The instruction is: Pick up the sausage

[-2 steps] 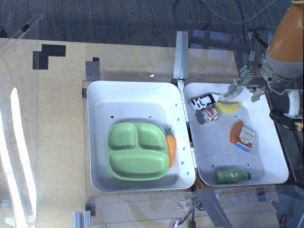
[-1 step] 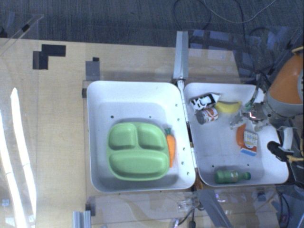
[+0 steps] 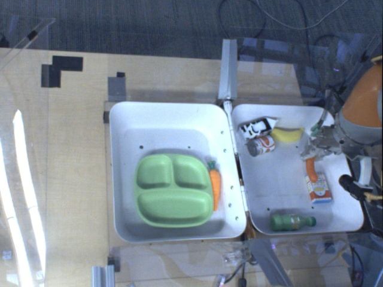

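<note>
Right bin (image 3: 353, 223), sausage (image 3: 311, 170) partly under jaws (image 3: 315, 147)

Single fixed overhead camera, slanted down, both bins (image 3: 119, 220) framed

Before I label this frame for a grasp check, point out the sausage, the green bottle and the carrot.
sausage (image 3: 311, 170): camera view, middle of its orange body.
green bottle (image 3: 289, 222): camera view, middle of its body.
carrot (image 3: 215, 186): camera view, middle of its orange root.
</note>
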Controlling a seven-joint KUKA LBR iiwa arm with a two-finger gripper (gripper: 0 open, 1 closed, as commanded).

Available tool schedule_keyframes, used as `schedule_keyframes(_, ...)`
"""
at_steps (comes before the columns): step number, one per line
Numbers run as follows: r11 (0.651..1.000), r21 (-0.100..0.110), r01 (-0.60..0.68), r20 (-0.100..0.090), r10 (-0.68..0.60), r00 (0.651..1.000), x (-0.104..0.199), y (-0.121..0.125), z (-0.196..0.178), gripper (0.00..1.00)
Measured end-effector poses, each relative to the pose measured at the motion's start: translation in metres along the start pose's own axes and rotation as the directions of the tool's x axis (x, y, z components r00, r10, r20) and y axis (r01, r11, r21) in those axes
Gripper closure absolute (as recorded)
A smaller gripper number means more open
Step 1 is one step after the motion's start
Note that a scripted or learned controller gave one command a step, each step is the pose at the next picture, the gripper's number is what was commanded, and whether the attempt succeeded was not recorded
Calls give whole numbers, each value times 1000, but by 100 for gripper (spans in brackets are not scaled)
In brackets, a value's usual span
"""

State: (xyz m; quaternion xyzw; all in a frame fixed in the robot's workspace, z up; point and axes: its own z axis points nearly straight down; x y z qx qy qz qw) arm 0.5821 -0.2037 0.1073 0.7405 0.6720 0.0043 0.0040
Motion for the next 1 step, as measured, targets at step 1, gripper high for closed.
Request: schedule_keyframes(1, 999, 2, 42, 2, -42, 999, 59, 11, -132, 100)
